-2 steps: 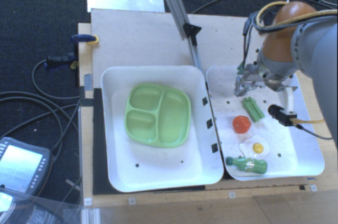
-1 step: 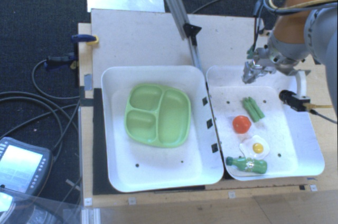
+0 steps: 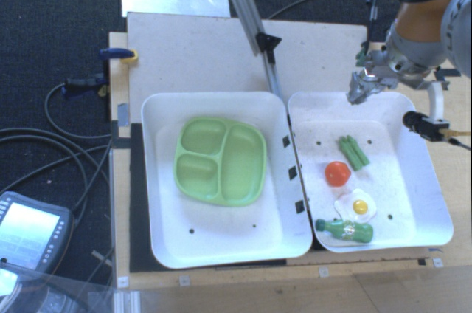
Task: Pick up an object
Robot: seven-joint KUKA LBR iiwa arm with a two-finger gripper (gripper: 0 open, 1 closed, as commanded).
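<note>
Nothing picked yet. My gripper [image 3: 359,93] hangs over the right bin's [image 3: 424,179] far rim, well apart from the tomato [image 3: 338,173]. Cannot tell how it stands; approach and grasp remain

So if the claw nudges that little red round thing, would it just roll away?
Probably. The red ball-like toy looks round and smooth, so a push could roll it across the right bin's flat floor. It looks small and likely light. The gripper hovers near the bin's far edge.

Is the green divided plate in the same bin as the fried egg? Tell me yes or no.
No, the green divided plate lies in the left bin, while the fried egg lies in the right bin.
</note>
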